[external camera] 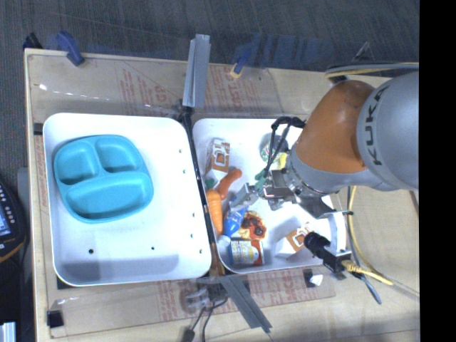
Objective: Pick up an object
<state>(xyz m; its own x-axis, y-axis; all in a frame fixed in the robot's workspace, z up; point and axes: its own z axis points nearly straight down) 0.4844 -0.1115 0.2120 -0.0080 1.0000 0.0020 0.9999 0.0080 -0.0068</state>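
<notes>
Fingers [241, 198] over orange carrot [215, 206]

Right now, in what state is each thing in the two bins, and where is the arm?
Blue divided tray: lying flat, open side up, in the left bin.
Carrot: lying on its side at the right bin's left wall.
Sausage: lying tilted, beside the carrot.
Can: lying on its side at the near wall.
Arm: reaching over the right bin.
Gripper: low over the pile; jaws unclear.
</notes>
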